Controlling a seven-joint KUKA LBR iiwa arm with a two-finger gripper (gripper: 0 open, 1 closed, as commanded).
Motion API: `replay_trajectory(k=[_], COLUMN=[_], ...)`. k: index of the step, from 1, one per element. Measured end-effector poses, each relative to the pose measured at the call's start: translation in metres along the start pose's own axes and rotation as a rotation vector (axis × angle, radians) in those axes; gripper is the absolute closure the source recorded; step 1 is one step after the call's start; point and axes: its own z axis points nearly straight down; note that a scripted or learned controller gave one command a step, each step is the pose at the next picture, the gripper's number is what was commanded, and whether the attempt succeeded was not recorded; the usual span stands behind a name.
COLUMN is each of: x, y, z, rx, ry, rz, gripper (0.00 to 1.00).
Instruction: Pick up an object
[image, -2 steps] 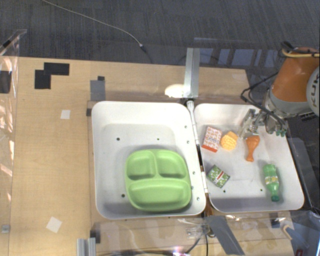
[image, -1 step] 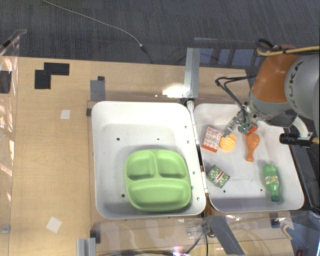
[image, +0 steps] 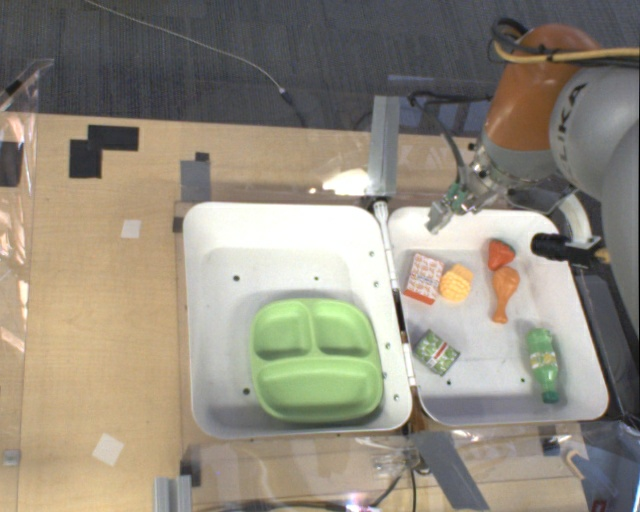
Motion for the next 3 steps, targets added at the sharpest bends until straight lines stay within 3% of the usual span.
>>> replay_trajectory(k=[1, 2, 3], x=[0.051, 0.079, 0.135], y=[-0.041, -0.064, -0.089], z=[-0.002, -0.03, -0.03], rx=[0.003, 0.001, 0.003], ry=[0.002, 0.002, 0.004], rz=[-0.415, -0.938, -0.519], gripper=[1.0, 1.0, 1.0])
